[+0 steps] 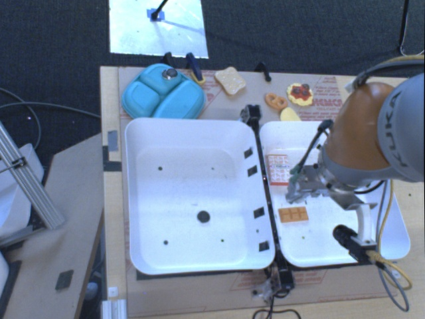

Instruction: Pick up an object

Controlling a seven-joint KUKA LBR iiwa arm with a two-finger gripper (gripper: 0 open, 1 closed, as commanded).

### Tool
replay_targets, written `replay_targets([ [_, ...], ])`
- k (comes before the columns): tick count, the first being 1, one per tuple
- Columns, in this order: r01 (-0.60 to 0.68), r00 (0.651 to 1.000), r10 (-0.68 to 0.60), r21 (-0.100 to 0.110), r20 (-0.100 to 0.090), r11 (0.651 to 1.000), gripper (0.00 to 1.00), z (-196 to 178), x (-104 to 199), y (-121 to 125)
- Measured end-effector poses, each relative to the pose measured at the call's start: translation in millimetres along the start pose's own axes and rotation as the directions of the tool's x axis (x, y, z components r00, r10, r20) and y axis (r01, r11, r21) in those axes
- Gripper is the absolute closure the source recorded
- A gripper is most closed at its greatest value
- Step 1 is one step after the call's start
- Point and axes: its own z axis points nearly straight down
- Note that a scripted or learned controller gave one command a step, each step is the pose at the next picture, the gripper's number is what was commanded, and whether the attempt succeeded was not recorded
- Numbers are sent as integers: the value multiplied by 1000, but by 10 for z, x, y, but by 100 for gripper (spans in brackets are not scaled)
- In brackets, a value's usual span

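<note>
I count two white bins side by side: the left bin (143, 178) carries one small dark disc (203, 216) near its middle, and the right bin (292, 254) sits under my arm (372, 135), which reaches in from the right. One blue sectioned tray (163, 95) rests beyond the left bin. The gripper (297, 190) hangs low in the right bin; I cannot tell its state. Just nearer lies one orange waffle piece (293, 214), apart from it; one red-and-white card (277, 167) lies to its left. Along the far edge: one toast slice (230, 80), one pretzel (275, 101), one jam tart (300, 94).
</note>
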Motion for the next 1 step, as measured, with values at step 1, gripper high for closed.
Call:
replay_targets([
  [1, 0, 1000, 0, -13, 0, 1000, 100, -1398, 453, 438],
])
